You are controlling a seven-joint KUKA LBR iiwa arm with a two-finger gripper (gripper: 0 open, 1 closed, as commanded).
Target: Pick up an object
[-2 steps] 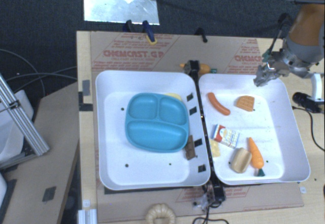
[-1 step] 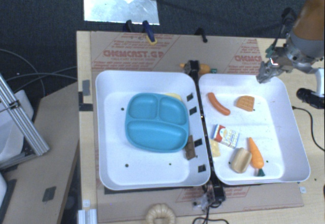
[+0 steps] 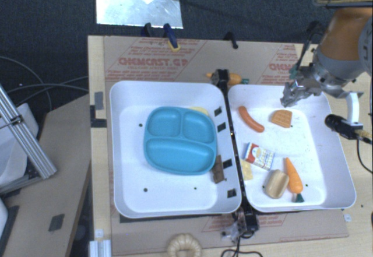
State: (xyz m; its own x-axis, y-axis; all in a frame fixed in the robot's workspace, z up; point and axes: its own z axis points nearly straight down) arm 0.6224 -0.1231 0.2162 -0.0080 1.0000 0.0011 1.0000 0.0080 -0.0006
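Note:
In the right bin point(image 3: 326, 151) lie a red-orange sausage point(image 3: 251, 119), a brown toast-like piece point(image 3: 281, 118), a small printed box point(image 3: 259, 155), a tan cylinder point(image 3: 275, 183) and a carrot point(image 3: 293, 175). My gripper point(image 3: 289, 97) hangs over the bin's far edge, just above the toast piece, fingers pointing down. Nothing shows between the fingers.
The left bin point(image 3: 128, 133) holds a blue divided plate point(image 3: 179, 139) with a yellow thing peeking behind it point(image 3: 200, 110). A dark brown piece point(image 3: 218, 171) lies by the divider. Black clips line the seam between the bins. A cream ring point(image 3: 185, 245) sits at the bench front.

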